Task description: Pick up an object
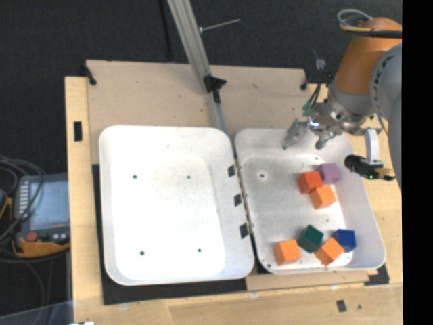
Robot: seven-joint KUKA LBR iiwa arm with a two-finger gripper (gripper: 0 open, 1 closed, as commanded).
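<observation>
Seven coloured blocks, among them a purple block (330,173) and green block (312,237), are seen in the right bin (270,202). The hand (308,137), spread wide and empty, is poised at the bin's upper edge; nothing is yet grasped.

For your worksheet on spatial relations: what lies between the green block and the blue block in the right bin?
In the camera view, one orange block sits between green block and blue block.
</observation>
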